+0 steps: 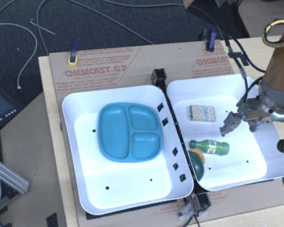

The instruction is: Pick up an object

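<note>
In the right bin (252, 171) a small patterned packet (202, 113) lies near the back. A green bottle (211, 147) lies on its side in the middle, cap toward the left. A dark green and orange object (197, 161) rests against the bin's left wall. My gripper (242, 124) hangs over the right half of this bin, to the right of the bottle and packet. Its fingers are open with nothing between them.
The left bin (87, 168) holds a blue divided plate (130, 131). A black divider with clips (171, 132) runs between the bins. Cables (238, 57) trail across the bench at the back right, close to the arm.
</note>
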You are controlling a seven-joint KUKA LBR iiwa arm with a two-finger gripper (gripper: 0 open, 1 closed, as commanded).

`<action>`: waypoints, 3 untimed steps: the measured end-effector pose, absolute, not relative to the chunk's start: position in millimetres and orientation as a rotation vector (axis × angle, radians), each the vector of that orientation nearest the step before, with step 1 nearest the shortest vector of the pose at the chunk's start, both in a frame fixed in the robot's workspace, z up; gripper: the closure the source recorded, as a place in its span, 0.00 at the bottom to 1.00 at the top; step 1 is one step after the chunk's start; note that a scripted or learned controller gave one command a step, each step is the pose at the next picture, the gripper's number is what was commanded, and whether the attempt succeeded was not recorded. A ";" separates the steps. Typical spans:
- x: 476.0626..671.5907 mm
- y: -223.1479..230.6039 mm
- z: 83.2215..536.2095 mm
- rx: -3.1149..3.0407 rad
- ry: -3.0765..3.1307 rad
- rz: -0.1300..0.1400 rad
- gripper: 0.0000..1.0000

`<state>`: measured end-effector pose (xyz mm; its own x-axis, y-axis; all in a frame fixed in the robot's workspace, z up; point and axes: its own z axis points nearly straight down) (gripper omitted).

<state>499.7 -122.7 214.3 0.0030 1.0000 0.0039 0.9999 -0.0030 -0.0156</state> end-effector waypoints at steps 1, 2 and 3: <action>502.7 -122.3 221.0 -2.219 -2.220 0.000 0.00; 502.3 -117.0 177.9 -2.217 -2.217 0.003 0.00; 505.7 -112.0 116.3 -2.215 -2.216 0.005 0.00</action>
